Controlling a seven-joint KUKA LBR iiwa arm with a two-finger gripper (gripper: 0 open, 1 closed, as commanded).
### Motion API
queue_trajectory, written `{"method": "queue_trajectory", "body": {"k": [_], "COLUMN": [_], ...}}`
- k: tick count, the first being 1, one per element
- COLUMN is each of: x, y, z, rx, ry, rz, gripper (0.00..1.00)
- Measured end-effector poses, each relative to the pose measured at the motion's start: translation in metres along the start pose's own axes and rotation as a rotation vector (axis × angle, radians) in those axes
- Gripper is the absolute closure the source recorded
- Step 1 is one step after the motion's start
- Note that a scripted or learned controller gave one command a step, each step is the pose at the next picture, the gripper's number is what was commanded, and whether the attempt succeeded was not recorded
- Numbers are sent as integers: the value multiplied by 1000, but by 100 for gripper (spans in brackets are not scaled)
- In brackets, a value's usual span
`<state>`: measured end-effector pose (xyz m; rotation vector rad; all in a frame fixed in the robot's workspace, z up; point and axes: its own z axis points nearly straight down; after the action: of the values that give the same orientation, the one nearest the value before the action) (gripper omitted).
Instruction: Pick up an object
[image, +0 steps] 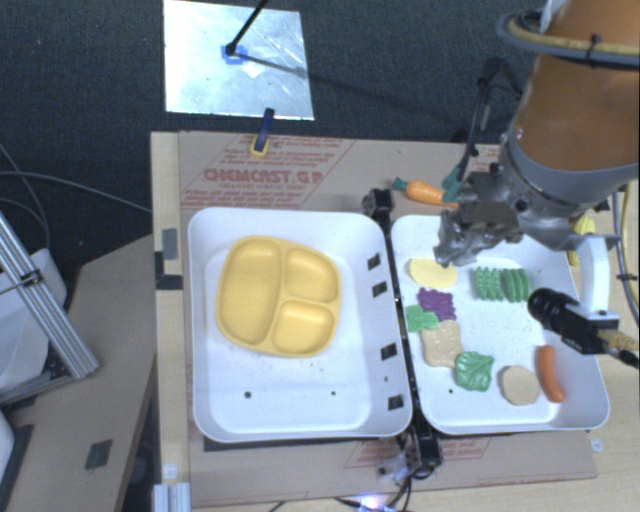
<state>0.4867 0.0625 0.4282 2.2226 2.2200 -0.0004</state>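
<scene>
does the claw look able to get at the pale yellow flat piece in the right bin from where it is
Probably yes. The claw hangs right above the pale yellow flat piece at the back of the right white bin. The purple toy lies just in front, so clearance there looks tight.

A: Bins on counter (120, 300)?
B: Two, side by side. Left bin (215, 400) holds a divided plate (278, 296), set toward its far-left part.
A: Right bin (590, 400)?
B: Toy foods. Flat slice (430, 272) far-left; ridged piece (500, 284) to its right. Grapes (436, 301) nearer, cracker (441, 344) nearer still, leaf (474, 370) and round piece (519, 385) nearest. Sausage (549, 372) at right. Carrot (425, 191) lies beyond the far rim.
</scene>
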Motion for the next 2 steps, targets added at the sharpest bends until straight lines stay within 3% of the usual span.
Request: {"method": "queue_trajectory", "body": {"k": [1, 2], "x": [63, 59], "y": [-1, 0], "z": [29, 27], "rx": [1, -2], "ry": [2, 1], "rz": [-11, -4], "gripper": [100, 0]}}
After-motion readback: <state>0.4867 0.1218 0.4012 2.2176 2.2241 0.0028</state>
